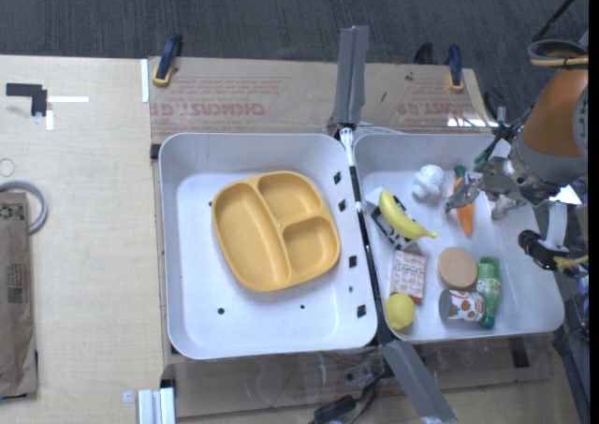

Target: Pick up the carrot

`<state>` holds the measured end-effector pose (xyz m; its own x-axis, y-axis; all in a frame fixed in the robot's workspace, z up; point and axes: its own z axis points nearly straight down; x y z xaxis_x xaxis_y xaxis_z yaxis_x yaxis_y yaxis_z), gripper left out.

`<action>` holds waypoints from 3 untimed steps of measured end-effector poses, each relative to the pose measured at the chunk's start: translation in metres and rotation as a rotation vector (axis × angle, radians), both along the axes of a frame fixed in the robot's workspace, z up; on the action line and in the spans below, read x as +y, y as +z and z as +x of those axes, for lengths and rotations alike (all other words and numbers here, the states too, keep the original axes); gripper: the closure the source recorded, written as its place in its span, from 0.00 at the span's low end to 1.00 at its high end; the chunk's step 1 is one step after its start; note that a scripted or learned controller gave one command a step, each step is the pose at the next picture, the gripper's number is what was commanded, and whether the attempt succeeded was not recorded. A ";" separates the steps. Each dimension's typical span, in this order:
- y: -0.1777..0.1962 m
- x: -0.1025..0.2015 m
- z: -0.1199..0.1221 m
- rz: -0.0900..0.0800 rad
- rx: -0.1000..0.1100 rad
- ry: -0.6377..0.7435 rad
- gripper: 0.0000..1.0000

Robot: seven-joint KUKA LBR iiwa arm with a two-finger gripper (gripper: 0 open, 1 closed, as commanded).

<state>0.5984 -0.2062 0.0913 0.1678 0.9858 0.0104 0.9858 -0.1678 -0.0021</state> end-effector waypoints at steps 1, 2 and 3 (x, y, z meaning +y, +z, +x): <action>0.001 0.000 -0.008 -0.006 -0.002 0.065 0.00; 0.002 0.001 -0.014 0.000 -0.002 -0.070 0.00; 0.011 -0.002 -0.015 -0.006 0.000 -0.071 1.00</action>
